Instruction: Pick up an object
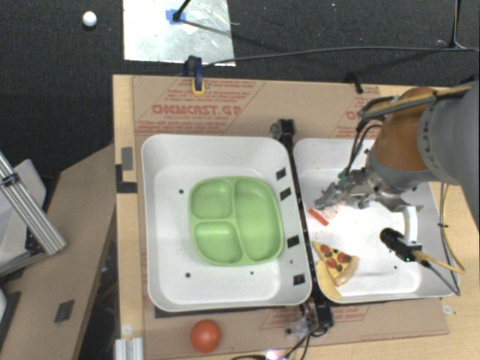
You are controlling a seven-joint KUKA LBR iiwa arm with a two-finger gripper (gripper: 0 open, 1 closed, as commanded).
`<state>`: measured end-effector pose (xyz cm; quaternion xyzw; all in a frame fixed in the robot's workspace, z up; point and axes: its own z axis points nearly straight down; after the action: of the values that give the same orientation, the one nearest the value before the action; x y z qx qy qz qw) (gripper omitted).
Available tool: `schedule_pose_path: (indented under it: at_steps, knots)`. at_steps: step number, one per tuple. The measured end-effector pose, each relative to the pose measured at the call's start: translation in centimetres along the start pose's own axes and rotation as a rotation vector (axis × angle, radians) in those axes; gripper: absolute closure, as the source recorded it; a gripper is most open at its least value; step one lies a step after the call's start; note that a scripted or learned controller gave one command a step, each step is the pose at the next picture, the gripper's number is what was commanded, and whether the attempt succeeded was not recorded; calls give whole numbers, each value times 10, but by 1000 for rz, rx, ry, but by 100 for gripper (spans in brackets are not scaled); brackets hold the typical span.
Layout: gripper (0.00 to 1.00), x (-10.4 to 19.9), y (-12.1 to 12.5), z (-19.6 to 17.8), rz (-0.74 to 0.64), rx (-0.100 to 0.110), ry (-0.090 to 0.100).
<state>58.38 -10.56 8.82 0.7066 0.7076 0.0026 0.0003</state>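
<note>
**Near edge.** An orange ball [205, 336] rests on the cardboard sheet [225, 103], outside both bins and just off the near edge of the left bin [172, 171]. It lies outside the work area and does not bear on the step.

**Right bin, near part.** A toy pizza slice [335, 262] lies in the near left corner of the right bin [375, 280], close against the left wall.

**Right bin, middle.** A small red piece [319, 217] lies near the left wall, about midway along it and apart from the slice. The gripper [332, 198] hangs just beyond this piece, low over the bin floor. The arm [442, 137] reaches in across the bin's right edge. It cannot be told from this angle whether the gripper is spread or pressed together. Nothing is seen pinched in it.

**Assessment.** The step in hand appears to be the approach, and the red piece is the likeliest target.
- The piece looks small and flat, so the gripper should be centred squarely over it.
- The closing line should run across its short side, and the descent should go right down to the floor.
- The left wall is close, so any sideways correction risks a knock there.
- The slice offers more to hold, but its corner position hampers access.

**Left bin.** A green divided plate [236, 220] sits at the middle.

**Far side.** A foil sheet [161, 21] and a white ball [90, 19] lie beyond the cardboard's far edge, well apart from the work.
</note>
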Motion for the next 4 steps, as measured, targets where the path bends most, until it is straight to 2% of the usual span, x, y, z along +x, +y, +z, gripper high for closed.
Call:
schedule_pose_path:
  at_steps: [1, 2, 3, 4]
  knots:
    - [100, 0, 4, -15, -1, -16, -3]
    - [100, 7, 7, -61, -3, -2, -4]
    - [100, 6, 9, -126, -3, -3, -4]
    - [100, 6, 10, -137, -3, 1, -3]
